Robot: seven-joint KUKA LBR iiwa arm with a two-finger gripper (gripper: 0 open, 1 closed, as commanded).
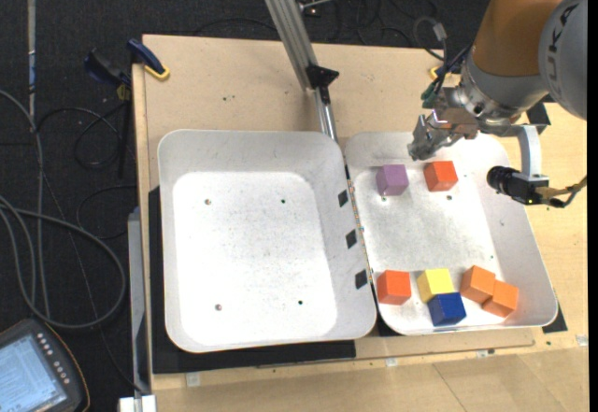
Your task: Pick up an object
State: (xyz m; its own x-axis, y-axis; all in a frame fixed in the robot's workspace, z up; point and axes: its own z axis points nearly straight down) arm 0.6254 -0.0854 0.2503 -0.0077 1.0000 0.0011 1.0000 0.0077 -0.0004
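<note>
The small orange-red cube lies in the upper part of the right-hand shallow white plastic bin, right of centre in the frame, with a small purple cube near it on the left. The two-finger gripper hangs just above and between them; whether it is parted or closed I cannot tell. A clean pick likely calls for centring over one cube, clear of the other. The bin's upper rim is close; open floor lies below.
</note>
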